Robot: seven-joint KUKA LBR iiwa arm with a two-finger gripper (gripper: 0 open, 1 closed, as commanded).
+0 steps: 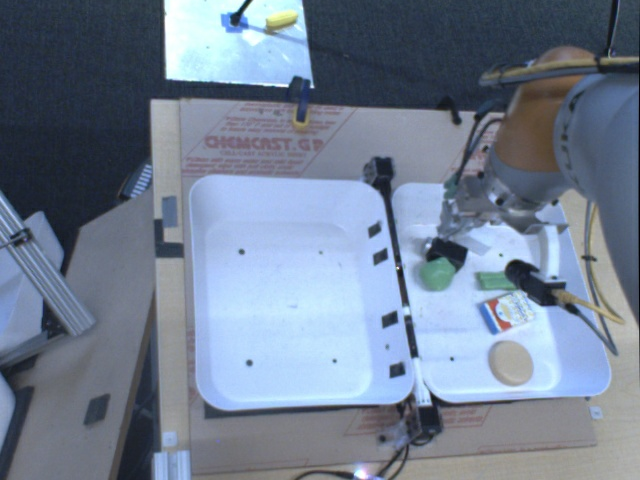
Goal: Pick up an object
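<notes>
A green ball [436, 274], card box [510, 312] and tan disc [512, 363] crowd the right bin [455, 366]; left bin [290, 298] lies open.

Red print on the brown board [335, 153] under the bins reads "CHEMCAST GP", up and toward the view's left from the gripper [452, 230], past the far rim of the left bin [290, 182]. The smaller red lines around it are too fine to read. The small blue, red and white box [507, 312], near the gripper on its lower right in the view, seems to carry a printed label, but it is illegible at this size.
</notes>
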